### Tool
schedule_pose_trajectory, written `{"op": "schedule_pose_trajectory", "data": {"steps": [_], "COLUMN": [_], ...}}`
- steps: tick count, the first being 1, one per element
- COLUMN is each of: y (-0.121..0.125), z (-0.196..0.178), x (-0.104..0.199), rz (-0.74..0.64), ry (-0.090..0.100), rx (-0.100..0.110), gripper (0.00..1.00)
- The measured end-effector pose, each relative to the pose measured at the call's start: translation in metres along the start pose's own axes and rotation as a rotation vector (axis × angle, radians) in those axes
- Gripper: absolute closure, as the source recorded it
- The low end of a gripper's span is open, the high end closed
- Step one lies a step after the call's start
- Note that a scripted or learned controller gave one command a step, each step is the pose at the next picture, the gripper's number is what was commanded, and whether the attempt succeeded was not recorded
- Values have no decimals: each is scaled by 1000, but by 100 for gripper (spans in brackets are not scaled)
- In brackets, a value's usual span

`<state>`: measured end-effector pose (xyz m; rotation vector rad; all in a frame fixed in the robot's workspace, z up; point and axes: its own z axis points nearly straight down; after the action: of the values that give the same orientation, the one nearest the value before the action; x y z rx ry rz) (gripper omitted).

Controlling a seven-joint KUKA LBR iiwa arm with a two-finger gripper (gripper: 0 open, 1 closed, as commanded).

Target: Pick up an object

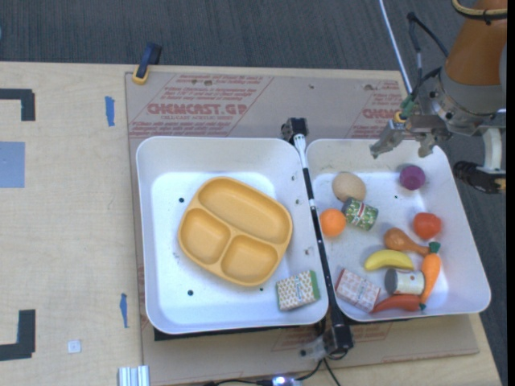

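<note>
Camera view, nearest edge first: a small green-and-white patterned box (298,290) lies in the left white bin (157,215) just beside a yellow three-compartment plastic plate (234,230). The right white bin (467,248) holds a checked red-and-white box (356,289), a yellow toy banana (389,259), an orange carrot (431,274), an orange ball (331,223) and a beige egg-shaped toy (348,186). Farther back lies a small purple round toy (412,177). Over the bin's far rim hangs the gripper (412,143), jaws spread apart and holding nothing. This looks like the approach step; next it likely must descend onto a piece, the purple one being nearest.
</note>
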<state>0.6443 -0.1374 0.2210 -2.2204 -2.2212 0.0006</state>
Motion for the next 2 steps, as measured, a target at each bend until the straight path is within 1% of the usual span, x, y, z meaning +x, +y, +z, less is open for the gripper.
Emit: {"op": "schedule_pose_trajectory", "data": {"steps": [1,2], "y": [5,5], "z": [135,125], "x": [24,24], "rz": [-1,-1], "ry": [-1,-1], "rx": [-4,-6], "gripper": [0,100]}}
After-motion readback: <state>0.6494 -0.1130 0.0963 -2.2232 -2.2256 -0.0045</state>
